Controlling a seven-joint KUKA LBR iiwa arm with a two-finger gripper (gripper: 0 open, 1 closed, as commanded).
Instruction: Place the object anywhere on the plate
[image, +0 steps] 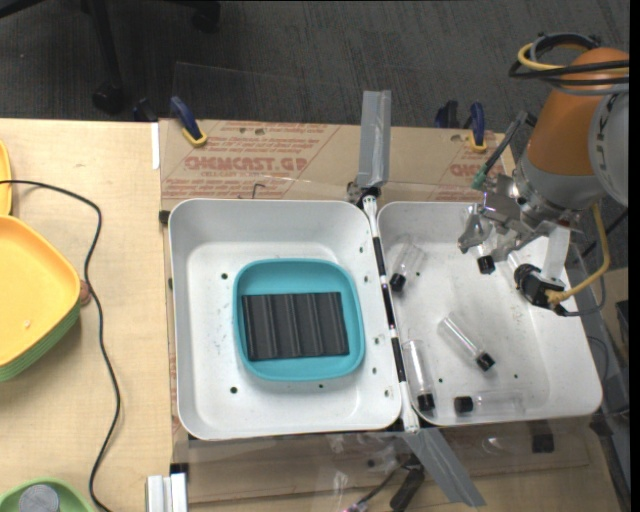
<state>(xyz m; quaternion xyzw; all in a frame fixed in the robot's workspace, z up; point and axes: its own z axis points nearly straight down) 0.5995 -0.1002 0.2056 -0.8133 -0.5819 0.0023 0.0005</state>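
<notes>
A teal plate (297, 271) with a dark ribbed centre lies in the middle of the left bin (200, 330). In the right bin (555, 360) lie several clear tubes with black caps: one (407, 262) near the divider at the top, one (462, 340) in the middle, one (415, 368) along the divider lower down, and one (492, 403) by the front wall. My gripper (487, 250) hangs over the upper right part of the right bin, apart from the tubes. I see nothing held in it.
A cardboard sheet (260, 160) with clamps lies behind the bins. Yellow dishes (30, 290) and a black cable (95, 300) are on the wooden bench at the left. The arm's cables (560, 285) hang over the right bin's right side.
</notes>
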